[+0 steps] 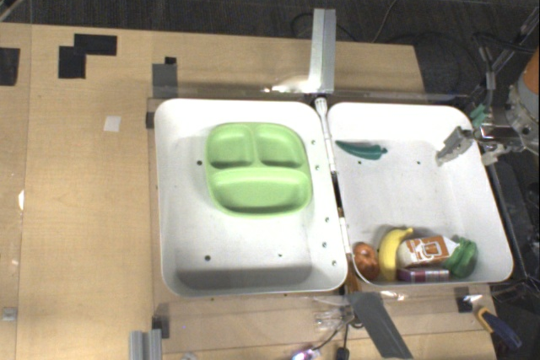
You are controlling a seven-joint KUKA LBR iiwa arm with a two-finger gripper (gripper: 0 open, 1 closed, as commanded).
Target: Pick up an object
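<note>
At the near edge of the right bin (422,185) I saw a small heap of things packed against its front wall: a reddish-brown round fruit (364,259), a yellow banana (391,250) touching it, an orange-and-white carton (424,249) lying over a dark purple piece (422,273), and a green leafy item (462,255) at the right end. Farther back in that bin, a teal object (363,150) lay alone near the divider, well apart from the heap. The left bin (181,206) held a green sectioned plate (257,167), flat, toward its far half. At the right bin's far right rim I saw the gripper (456,144) hanging over the edge, nothing between its fingers; whether they were parted or closed I could not tell.
</note>
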